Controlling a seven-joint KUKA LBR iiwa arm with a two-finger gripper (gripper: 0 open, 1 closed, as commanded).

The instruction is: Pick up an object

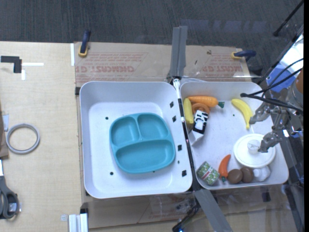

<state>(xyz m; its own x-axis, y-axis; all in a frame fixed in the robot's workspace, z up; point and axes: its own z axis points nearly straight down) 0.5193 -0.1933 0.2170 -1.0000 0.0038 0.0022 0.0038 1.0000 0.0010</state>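
Over the right shallow white bin (219,124), the two-finger end effector (264,129) hangs with its fingers spread apart, gripping nothing, above a round white plastic cup (253,152). Just beside it, a curved yellow plastic banana (243,111) lies on the bin floor, long axis running from upper left to lower right. A divided teal plastic plate (142,142) sits in the left white bin (96,144).

The blue divided plate (142,143) at centre looks like smooth, glossy plastic; the white bins (91,129) look matt plastic; the desk (38,95) at left is pale wood.
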